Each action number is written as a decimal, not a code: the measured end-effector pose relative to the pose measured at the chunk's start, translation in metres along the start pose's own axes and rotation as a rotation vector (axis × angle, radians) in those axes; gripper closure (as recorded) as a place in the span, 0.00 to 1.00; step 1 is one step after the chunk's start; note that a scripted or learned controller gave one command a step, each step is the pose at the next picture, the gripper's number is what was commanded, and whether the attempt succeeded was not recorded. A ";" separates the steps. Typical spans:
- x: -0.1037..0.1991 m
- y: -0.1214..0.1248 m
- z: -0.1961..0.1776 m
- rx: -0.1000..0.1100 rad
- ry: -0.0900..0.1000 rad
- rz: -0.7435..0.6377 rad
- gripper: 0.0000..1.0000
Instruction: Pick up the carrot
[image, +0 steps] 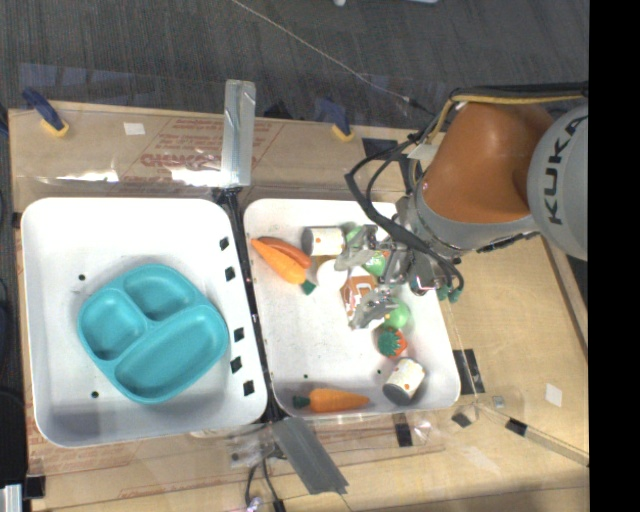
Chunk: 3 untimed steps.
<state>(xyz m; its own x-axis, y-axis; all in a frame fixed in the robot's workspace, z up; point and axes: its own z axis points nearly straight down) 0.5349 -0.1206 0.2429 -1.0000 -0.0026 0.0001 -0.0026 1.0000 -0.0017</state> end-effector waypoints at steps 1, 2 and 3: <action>0.020 -0.004 0.076 -0.003 0.006 -0.002 0.00; -0.027 -0.010 0.153 -0.002 0.000 0.049 0.00; -0.043 0.032 0.150 -0.003 -0.003 -0.041 0.00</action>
<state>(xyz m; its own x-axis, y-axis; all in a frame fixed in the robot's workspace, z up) 0.5781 -0.0892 0.0926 -0.9991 -0.0434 -0.0032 -0.0434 0.9991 0.0010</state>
